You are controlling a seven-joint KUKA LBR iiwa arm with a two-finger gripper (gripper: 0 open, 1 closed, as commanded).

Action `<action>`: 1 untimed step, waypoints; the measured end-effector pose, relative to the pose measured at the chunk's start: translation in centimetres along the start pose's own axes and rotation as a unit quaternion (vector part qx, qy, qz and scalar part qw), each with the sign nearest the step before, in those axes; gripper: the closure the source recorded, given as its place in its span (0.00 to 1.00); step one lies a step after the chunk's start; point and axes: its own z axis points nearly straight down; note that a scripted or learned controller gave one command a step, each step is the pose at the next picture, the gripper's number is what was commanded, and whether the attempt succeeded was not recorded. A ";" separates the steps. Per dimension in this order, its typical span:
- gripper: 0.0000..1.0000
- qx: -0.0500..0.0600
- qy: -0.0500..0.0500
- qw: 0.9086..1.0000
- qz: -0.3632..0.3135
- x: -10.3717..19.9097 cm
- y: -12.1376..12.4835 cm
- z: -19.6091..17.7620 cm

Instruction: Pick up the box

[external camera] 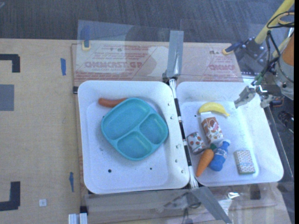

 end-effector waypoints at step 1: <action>0.00 0.001 0.002 1.000 0.017 -2.9 -6.6 12.5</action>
